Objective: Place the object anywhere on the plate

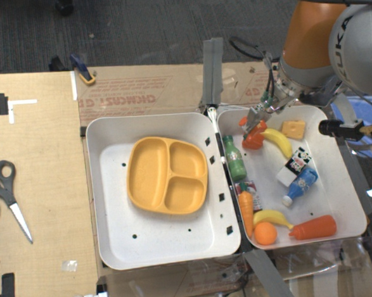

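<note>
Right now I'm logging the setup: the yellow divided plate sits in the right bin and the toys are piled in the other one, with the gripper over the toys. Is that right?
Not quite. The camera view shows the yellow divided plate in the left bin, not the right. The toys, such as the banana and the orange, lie in the right bin, and the gripper is over them.

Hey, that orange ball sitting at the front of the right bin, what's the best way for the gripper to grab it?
Take the orange across its widest middle, coming straight down from above. It is round, so only a centred grip is likely to hold. Place the fingers along the free diagonal: a small banana touches its top, the carrot lies on its left, and the bin wall runs close below.
</note>
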